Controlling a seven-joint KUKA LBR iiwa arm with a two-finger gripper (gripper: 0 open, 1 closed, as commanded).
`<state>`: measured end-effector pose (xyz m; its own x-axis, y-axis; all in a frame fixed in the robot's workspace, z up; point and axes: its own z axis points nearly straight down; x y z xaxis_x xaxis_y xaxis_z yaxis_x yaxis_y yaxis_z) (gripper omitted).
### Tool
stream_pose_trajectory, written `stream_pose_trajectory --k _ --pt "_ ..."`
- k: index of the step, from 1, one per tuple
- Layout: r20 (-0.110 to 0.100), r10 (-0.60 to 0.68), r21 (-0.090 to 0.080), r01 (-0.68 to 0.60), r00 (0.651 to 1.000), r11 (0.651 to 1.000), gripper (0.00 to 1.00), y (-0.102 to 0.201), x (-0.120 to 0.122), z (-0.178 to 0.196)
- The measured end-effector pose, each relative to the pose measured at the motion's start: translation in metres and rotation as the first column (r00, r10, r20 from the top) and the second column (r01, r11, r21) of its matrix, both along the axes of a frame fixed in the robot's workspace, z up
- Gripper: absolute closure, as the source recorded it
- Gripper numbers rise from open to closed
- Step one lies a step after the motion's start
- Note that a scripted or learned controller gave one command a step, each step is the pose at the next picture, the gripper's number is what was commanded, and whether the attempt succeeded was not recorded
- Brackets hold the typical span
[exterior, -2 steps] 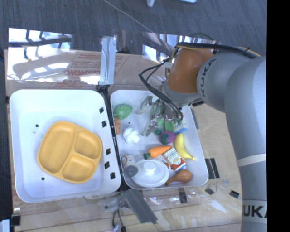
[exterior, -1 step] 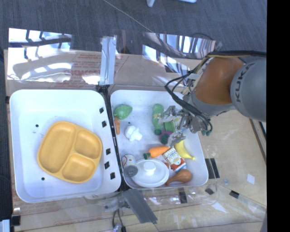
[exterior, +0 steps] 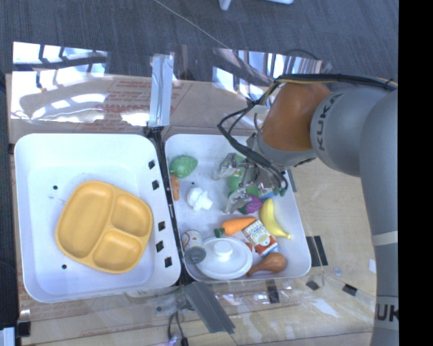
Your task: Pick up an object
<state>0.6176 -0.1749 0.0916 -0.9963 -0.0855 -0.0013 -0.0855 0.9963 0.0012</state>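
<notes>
**Robot hand lowered into the crowded right bin**

A grey arm (exterior: pixel 352 128) with an orange band (exterior: pixel 291 118) reaches in from the right and bends down over the far right part of the right bin (exterior: pixel 203 145). Its hand (exterior: pixel 247 186) sits low among green and purple items (exterior: pixel 243 186), which it partly covers. How far the hand is open, and whether it has hold of anything, cannot be told from this angle.

The right bin is crowded. A green round object (exterior: pixel 183 165) lies near its far left corner, with a small white lump (exterior: pixel 199 199) just nearer than that. A banana (exterior: pixel 272 220) lies beside the right wall, just below the hand. A carrot (exterior: pixel 238 226) and a small printed packet (exterior: pixel 258 235) lie near the middle. A white bowl-shaped lid or dish (exterior: pixel 223 257) takes up the near edge, with a small round tin (exterior: pixel 193 238) to its left and a brown pear-shaped object (exterior: pixel 269 263) to its right. The most open floor in this bin is the far strip along its back wall and a patch around the white lump.

The left bin (exterior: pixel 40 155) holds a yellow divided plate (exterior: pixel 103 226) set toward its near side, with bare white floor all around, widest at the far end.

A dark divider (exterior: pixel 166 196) runs where the two bins meet. They stand on a worktop (exterior: pixel 101 101) with a glossy, reflective far surface. Dark carpet (exterior: pixel 81 20) lies beyond.
</notes>
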Motion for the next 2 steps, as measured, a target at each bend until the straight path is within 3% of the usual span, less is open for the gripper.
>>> stream_pose_trajectory --k 2 --pt "0.002 -0.001 -0.001 0.001 1.000 1.000 0.00 -0.0008 0.0004 0.0009"
